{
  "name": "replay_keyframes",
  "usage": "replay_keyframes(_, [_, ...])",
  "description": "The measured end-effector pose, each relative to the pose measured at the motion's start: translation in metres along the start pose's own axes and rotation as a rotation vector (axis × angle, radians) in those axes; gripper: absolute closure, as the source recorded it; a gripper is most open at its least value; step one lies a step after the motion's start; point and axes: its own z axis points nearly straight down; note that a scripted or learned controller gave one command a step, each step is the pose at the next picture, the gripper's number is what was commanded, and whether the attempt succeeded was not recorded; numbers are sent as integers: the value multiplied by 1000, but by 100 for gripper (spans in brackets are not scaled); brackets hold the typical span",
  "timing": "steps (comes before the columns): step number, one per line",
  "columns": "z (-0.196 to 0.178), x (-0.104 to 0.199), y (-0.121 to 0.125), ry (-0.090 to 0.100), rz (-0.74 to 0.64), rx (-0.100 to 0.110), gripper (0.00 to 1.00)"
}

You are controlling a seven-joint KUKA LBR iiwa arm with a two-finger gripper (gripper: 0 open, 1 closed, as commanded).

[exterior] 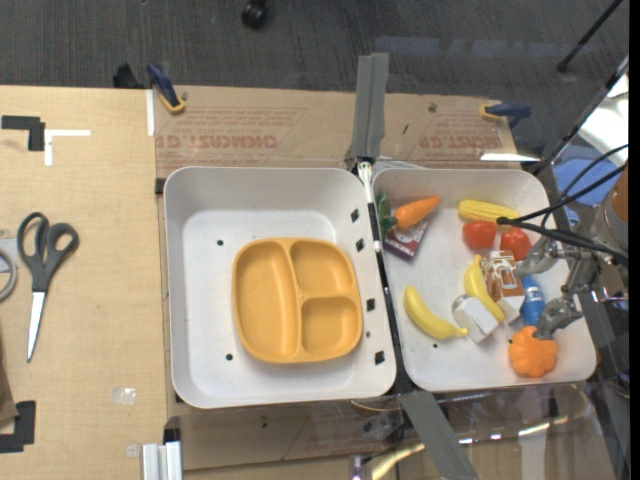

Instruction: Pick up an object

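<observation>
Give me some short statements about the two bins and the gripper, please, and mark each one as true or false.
1. The yellow plate lies in the left bin. True.
2. The carrot lies on the plate. False: it lies in the right bin, near that bin's far left corner.
3. The gripper is over the right bin, near the orange fruit. True.
4. The scissors lie in the left bin. False: they lie on the bench, left of both bins.
5. A banana lies in the right bin. True.
6. The plate has one single compartment. False: it has three.
</observation>
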Motion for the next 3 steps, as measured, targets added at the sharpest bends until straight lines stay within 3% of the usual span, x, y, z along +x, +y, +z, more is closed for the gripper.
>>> replay_keyframes(1, [110, -28, 0, -20, -105, 7, 0])
replay_keyframes(2, [119, -49, 52, -3, -91, 0, 0])
replay_keyframes(3, [109, -50, 53, -6, -94, 2, 100])
